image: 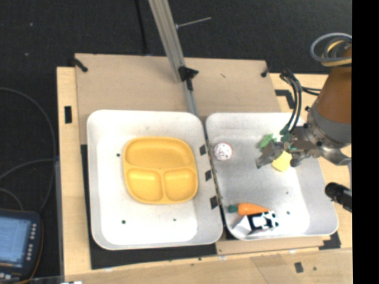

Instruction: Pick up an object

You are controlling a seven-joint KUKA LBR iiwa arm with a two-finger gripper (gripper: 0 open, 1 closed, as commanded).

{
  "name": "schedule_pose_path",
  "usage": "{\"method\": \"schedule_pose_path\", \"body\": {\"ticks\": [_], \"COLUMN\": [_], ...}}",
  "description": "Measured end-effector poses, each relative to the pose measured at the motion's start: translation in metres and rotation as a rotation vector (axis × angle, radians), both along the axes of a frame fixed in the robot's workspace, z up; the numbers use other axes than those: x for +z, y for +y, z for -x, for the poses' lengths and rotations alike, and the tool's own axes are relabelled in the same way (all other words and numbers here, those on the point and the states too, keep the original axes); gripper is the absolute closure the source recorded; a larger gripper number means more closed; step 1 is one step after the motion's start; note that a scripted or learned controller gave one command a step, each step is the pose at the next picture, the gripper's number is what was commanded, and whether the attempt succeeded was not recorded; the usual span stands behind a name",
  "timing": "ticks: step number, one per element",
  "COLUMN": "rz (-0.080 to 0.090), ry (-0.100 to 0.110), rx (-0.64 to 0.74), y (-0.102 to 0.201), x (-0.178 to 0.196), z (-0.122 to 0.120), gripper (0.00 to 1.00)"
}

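Note:
My gripper (280,157) hangs over the upper right part of the right bin (308,218). A small pale yellow block (283,163) sits between its two dark fingers, and the gripper is shut on it. A small green piece (266,140) shows just left of the gripper's top. A white ball with pink marks (222,151) lies at the bin's upper left. An orange carrot (252,208) and a black-and-white object (260,222) lie at the bin's front edge.
A yellow divided plate (160,169) lies in the middle of the left bin (106,218). A slanted metal rail (172,46) runs down to the gap between the bins. Black cables (294,99) hang behind the arm.

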State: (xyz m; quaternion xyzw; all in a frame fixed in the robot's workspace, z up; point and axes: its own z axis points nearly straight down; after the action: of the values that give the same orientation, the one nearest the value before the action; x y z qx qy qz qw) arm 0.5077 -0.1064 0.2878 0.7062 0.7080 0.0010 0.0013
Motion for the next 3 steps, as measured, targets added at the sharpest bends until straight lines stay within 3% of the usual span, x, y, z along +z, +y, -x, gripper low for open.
{"method": "schedule_pose_path", "body": {"ticks": [1, 3], "rz": [0.0, 0.001], "ry": [-0.001, 0.006], "rx": [-0.002, -0.003], "y": [0.0, -0.005], "x": [0.0, -0.105], "z": [0.0, 0.0], "gripper": [0.0, 0.0]}}
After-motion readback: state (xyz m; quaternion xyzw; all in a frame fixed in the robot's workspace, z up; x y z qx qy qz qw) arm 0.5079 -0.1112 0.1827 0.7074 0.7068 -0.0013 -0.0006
